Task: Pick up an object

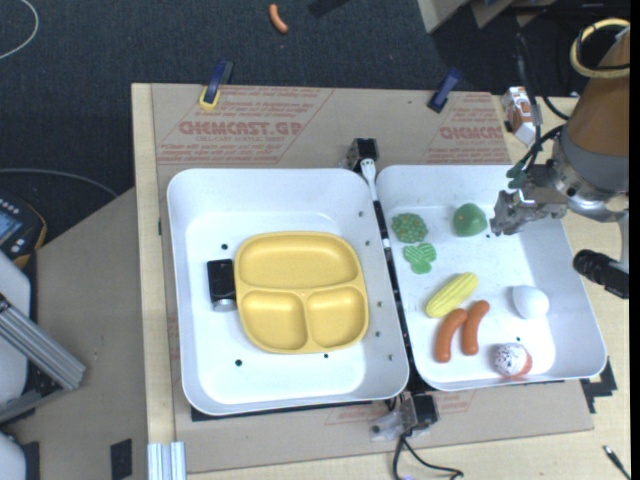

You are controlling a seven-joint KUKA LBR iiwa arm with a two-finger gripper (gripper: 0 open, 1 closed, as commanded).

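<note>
The right bin [560,278] holds small toy foods: a green round piece [468,220], a green leafy piece [408,228], a smaller green piece [421,258], a yellow corn cob [451,294], two orange-red sausages [461,330], a white egg [529,301] and a speckled round item [510,359]. My gripper [507,214] hangs over the bin's back right part, just right of the green round piece. I see nothing between its fingers. The left bin [190,268] carries a yellow divided plate [298,291] and a small black block [221,280].
The bins rest on a cardboard sheet [300,118] held by clamps [213,86] at the back edge. A black bar [378,228] runs between the two bins. Cables trail at the front [415,438]. Grey equipment stands at the left [30,348].
</note>
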